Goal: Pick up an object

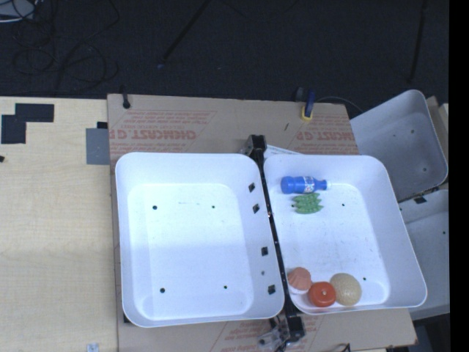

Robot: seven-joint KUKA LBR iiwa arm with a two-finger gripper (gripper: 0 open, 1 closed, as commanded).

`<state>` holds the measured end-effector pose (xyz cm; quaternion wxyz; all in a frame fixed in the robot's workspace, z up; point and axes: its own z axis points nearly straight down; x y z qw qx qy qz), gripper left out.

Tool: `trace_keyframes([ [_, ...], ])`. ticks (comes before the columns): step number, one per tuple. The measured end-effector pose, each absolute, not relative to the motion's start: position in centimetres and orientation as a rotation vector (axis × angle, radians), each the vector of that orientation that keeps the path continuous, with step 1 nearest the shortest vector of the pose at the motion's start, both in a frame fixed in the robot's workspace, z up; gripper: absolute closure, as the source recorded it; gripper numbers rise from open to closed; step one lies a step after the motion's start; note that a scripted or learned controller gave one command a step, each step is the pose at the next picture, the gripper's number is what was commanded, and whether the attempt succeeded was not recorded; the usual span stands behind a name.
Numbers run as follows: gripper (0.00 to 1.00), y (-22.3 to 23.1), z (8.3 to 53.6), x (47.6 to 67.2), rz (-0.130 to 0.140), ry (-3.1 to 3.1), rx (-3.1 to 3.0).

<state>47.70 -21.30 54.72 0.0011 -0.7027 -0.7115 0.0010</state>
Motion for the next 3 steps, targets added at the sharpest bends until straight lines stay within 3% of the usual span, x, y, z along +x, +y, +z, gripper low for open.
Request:
trace_keyframes([
  [1,0.00,-21.30,54.68,47.70,0.004,-2.233,-2.205],
  [2,1.00,-21.28,55.68,47.78,0.005,-2.237,-2.200],
  [3,0.00,-21.27,55.63,47.78,0.005,-2.237,-2.199],
])
